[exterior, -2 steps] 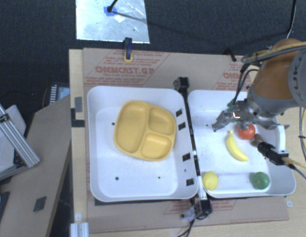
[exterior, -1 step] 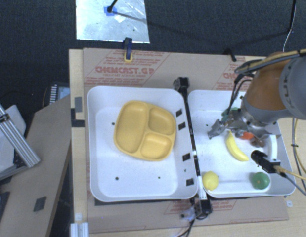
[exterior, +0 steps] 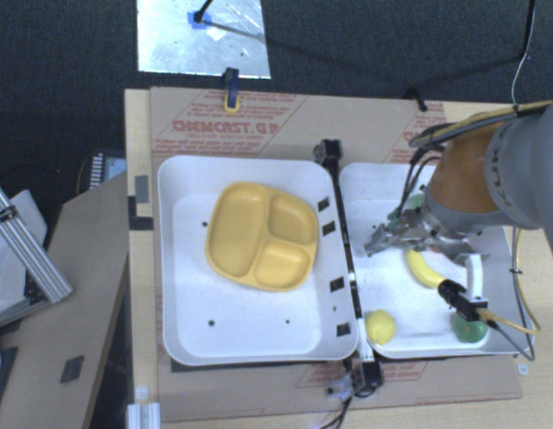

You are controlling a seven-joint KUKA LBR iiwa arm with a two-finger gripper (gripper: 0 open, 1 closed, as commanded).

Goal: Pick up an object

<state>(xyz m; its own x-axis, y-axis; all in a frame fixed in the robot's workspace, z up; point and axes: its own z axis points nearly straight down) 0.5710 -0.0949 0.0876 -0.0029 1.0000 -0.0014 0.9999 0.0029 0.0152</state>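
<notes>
A: Now, nearest the camera, what is seen in the right bin (exterior: 383,181)?

B: Three small things are counted there. One yellow lemon (exterior: 380,326) is seen at the near left corner, one green round fruit (exterior: 471,331) at the near right corner, and one banana (exterior: 423,269) a little farther in, between them and the arm.

A: Where is the gripper (exterior: 389,237) placed against them?

B: It is seen low over the middle of the right bin, pointing toward the divider between the bins. The banana lies just beside it, on its near right side, partly under the wrist. The lemon is nearer the camera and apart from it; the green fruit is well apart. Nothing can be made out between the fingers, and whether they are spread or closed cannot be told.

A: And the left bin (exterior: 182,329)?

B: One yellow plate (exterior: 261,235) with three compartments is seen lying near its middle.

A: Farther back?

B: One sheet of brown board (exterior: 285,119) is seen under both bins, with one yellow clamp (exterior: 231,92) at its far edge, and beyond that one shiny square panel (exterior: 202,25) on the dark floor.
</notes>
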